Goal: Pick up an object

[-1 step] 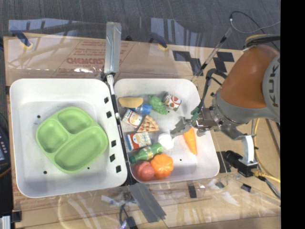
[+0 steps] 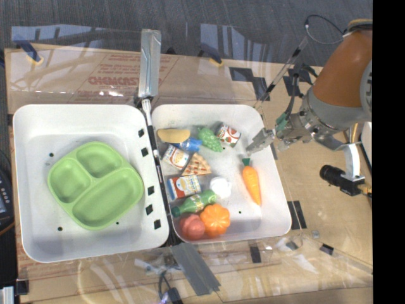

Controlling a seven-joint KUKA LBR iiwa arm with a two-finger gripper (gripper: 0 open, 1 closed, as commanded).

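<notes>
Jaws point(image 2: 261, 140) hang over the right rim of the right bin point(image 2: 278, 195); whether they are spread or pressed together I cannot tell, and nothing shows between them; by my reckoning the pick is not yet made, with the reach down, the grip and the lift all left to do. Nearest below lies the carrot point(image 2: 252, 182), orange with a green top, long and tapered, flat on the bin floor just inside that rim; beside it sit a white ball point(image 2: 219, 185) and a small pumpkin point(image 2: 216, 219); the left bin point(image 2: 31, 170) bears a green divided plate point(image 2: 95, 183).
</notes>
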